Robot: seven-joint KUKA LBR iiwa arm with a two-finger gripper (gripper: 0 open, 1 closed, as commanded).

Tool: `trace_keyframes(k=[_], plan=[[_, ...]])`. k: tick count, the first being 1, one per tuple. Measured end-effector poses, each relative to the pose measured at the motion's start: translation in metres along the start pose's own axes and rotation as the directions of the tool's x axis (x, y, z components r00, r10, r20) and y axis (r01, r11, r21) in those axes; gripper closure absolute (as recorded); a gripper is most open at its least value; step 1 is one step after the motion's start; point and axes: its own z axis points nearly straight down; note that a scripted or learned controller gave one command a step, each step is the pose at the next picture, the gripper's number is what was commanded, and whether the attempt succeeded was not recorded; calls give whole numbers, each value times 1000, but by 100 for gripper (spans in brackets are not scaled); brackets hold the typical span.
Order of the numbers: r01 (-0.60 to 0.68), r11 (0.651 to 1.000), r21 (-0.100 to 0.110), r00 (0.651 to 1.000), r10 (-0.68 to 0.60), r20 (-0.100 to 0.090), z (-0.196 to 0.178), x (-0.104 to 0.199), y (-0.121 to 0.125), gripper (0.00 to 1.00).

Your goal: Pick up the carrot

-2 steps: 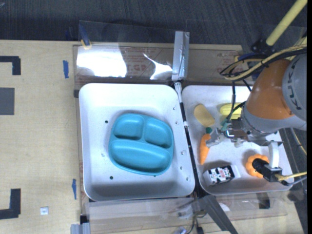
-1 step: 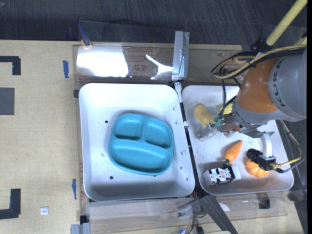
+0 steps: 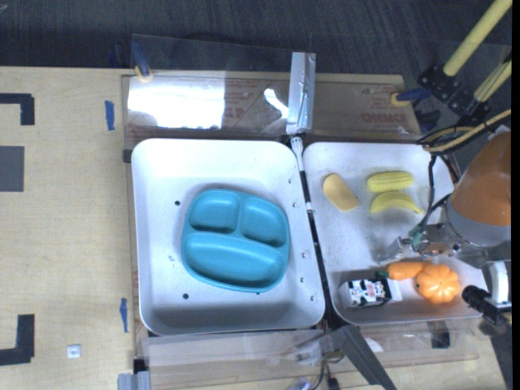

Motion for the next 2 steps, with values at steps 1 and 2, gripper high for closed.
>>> trace_keyframes(k=[1, 2], plan=[[54, 999, -1, 998, -54, -19, -6, -39, -18, 0], [-76, 997, -4, 997, 76, -3, -84, -3, 56, 0]])
